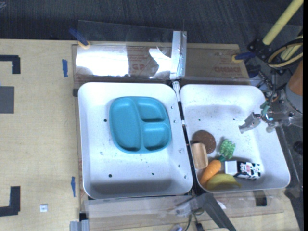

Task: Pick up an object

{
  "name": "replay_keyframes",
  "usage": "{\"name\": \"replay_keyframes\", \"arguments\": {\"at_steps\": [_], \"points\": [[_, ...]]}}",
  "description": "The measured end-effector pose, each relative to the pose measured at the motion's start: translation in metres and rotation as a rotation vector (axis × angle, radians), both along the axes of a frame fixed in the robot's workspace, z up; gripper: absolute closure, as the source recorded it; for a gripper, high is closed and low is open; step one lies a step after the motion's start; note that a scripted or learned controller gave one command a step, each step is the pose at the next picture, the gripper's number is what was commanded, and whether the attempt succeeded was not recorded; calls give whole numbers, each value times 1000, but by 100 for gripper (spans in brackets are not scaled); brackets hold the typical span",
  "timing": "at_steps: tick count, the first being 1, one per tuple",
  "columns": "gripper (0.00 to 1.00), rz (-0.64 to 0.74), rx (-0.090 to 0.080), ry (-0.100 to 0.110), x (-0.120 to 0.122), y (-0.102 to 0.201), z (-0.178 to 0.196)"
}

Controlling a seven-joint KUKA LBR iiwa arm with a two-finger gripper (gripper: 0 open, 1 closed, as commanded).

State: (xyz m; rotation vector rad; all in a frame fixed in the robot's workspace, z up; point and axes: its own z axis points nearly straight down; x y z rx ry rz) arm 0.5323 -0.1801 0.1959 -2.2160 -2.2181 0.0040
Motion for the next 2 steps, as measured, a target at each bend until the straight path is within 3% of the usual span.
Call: {"name": "replay_keyframes", "arguments": {"at_steps": [1,2], "points": [[0,92,-4,-12,-28,54,-101],[100,90,-3,-11,-28,53,-93]]}}
